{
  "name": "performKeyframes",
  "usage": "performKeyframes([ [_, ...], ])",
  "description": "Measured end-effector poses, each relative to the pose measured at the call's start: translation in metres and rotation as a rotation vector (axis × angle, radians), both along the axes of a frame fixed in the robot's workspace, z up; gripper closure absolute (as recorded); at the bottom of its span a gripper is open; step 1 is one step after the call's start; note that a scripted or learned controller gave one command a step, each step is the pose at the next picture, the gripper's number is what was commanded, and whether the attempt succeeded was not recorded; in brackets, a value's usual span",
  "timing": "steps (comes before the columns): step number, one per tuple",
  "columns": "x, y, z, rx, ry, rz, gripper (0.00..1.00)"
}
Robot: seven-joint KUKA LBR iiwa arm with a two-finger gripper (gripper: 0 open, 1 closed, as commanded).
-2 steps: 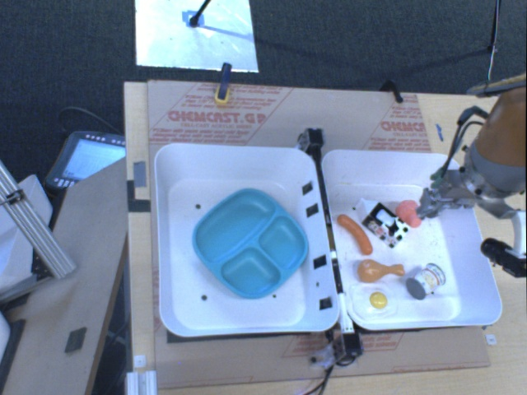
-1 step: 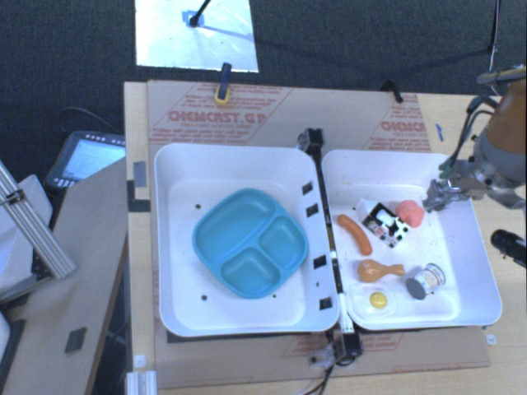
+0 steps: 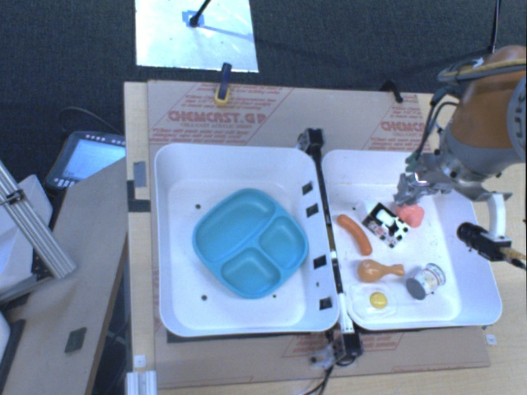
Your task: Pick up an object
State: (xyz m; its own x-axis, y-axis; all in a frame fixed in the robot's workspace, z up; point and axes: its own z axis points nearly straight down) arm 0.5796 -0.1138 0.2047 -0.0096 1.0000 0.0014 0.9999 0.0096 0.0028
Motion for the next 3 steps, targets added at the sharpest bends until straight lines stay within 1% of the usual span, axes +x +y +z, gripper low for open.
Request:
performKeyframes([
  [1,0.017,0.048,0.013,0.001,-0.001,0.001,1.0],
  [3,0.028,0.167,0.013,0.002,0.0,0.001,1.0],
])
